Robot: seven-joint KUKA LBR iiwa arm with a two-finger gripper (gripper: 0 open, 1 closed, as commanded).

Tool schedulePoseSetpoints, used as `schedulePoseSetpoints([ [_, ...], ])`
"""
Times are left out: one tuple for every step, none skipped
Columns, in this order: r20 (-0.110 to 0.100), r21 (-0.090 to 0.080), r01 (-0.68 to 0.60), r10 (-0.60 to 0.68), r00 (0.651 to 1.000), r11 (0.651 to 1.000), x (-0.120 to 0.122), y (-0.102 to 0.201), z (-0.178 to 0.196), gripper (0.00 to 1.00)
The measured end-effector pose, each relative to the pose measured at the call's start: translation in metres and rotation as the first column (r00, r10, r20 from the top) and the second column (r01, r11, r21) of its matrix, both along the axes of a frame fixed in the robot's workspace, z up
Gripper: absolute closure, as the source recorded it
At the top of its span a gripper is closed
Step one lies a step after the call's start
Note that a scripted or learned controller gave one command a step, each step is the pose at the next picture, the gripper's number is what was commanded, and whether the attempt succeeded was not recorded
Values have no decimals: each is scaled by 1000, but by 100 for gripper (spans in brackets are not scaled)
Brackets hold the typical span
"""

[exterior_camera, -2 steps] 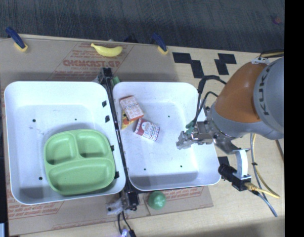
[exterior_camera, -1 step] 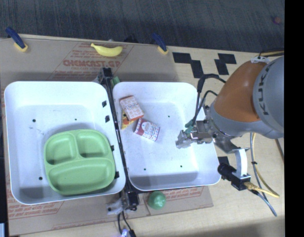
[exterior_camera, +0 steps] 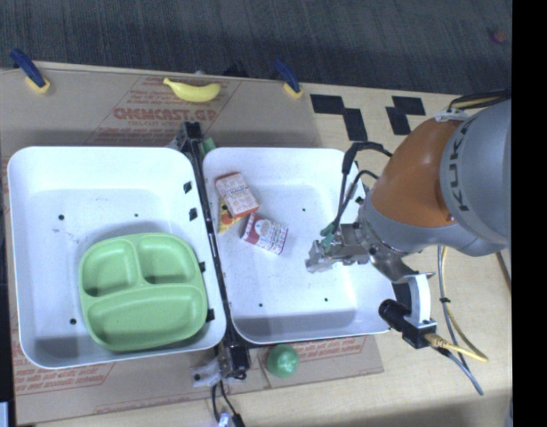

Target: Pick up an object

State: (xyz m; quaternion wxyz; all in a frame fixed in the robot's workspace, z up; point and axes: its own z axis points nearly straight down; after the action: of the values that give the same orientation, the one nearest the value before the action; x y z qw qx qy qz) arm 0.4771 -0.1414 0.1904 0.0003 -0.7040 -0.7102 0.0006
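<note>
In the right bin lie a red-orange box, a small yellow item tucked against the bin's left wall, and a white-and-red packet. My gripper hangs low over the right half of this bin, to the right of the packet and apart from it. The grey and orange arm covers the bin's right wall. Nothing shows in the gripper's grasp.
A green divided plate fills the front of the left bin. A yellow banana lies on the cardboard behind the bins. A green ball sits in front of the right bin. Blue clamps hold the cardboard's back edge.
</note>
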Motion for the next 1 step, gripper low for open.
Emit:
schedulePoseSetpoints([
  [1, 0, 5, -5, 1000, 1000, 0, -46, 18, 100],
])
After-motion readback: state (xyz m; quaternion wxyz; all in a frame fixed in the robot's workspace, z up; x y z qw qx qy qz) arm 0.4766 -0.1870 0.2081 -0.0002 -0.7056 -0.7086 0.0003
